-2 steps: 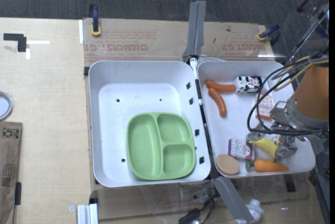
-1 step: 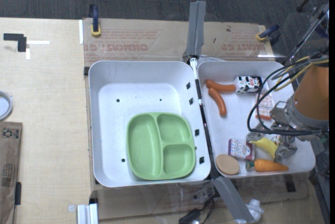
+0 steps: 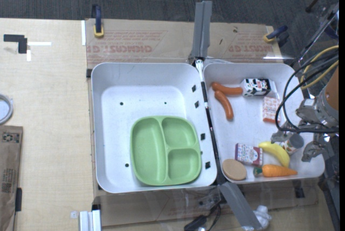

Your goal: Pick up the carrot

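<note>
Jaws (image 3: pixel 303 148) spread above carrot (image 3: pixel 278 171); cardboard (image 3: pixel 161 41) print reads mirrored, illegible.

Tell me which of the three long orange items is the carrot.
The carrot, green-stemmed, lies at the right bin's near edge by the banana. The two sausages lie at the far end.

Carrot (image 3: pixel 278 171): lying at right bin's (image 3: pixel 245 74) front edge, just below banana (image 3: pixel 275 152).
Gripper (image 3: pixel 302 143): hovering right of banana, above carrot.
Green plate (image 3: pixel 166 150): sitting in left bin (image 3: pixel 105 116).
</note>
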`<action>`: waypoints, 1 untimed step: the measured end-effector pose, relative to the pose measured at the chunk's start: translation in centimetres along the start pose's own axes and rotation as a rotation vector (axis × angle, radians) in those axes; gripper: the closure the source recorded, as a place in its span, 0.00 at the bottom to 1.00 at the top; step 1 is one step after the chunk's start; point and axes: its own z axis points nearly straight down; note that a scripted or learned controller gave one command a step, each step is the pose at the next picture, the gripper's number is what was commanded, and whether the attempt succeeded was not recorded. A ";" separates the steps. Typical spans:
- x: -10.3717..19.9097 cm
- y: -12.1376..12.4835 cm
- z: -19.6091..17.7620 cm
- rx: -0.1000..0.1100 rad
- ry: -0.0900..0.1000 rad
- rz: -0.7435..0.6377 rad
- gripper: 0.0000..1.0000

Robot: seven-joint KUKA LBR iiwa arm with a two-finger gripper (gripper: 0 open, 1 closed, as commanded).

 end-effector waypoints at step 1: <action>0.8 0.3 3.8 -0.004 0.001 -0.228 0.00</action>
